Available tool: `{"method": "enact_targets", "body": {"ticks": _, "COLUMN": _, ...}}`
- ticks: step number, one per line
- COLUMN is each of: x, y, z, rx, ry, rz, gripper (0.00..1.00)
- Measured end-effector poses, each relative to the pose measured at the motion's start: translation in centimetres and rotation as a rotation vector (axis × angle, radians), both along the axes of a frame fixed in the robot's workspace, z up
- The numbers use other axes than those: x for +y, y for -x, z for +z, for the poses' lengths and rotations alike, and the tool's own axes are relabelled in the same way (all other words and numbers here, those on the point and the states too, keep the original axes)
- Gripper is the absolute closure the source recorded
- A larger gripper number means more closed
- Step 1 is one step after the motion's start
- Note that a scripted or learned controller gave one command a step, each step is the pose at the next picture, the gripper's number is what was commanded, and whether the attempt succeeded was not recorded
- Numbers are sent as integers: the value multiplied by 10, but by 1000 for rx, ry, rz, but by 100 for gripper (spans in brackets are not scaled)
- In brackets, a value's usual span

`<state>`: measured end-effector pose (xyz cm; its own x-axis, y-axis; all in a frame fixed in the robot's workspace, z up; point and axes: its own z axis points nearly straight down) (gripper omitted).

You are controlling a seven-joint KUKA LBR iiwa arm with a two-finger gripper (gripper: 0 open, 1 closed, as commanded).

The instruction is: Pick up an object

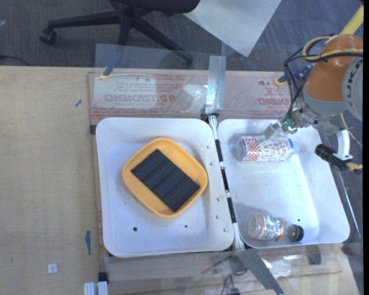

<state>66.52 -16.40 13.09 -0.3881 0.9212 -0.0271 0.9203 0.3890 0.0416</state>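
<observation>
Bins (115,138): white
Tray (138,193): orange-yellow, with a black ribbed panel
Can (266,148): white with a red pattern
Bottle (271,227): clear, orange label, black cap
Bench (40,173): tan

The arm (334,80) is running off the right edge, its gripper (281,128) is blurring against the red-and-white package (265,148) so the fingers are staying unreadable, and the office chair (138,17) is being cropped by the top edge.

Lab: robot arm (331,80), office chair (138,17)
</observation>
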Motion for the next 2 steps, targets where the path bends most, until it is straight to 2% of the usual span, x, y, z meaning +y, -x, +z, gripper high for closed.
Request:
{"method": "enact_targets", "body": {"ticks": 1, "x": 14, "y": 0, "z": -1, "rx": -5, "ry": -4, "rz": 15, "gripper": 0}}
{"method": "enact_targets", "body": {"ticks": 2, "x": 7, "y": 4, "z": -2, "rx": -8, "ry": 2, "rz": 11, "gripper": 0}}
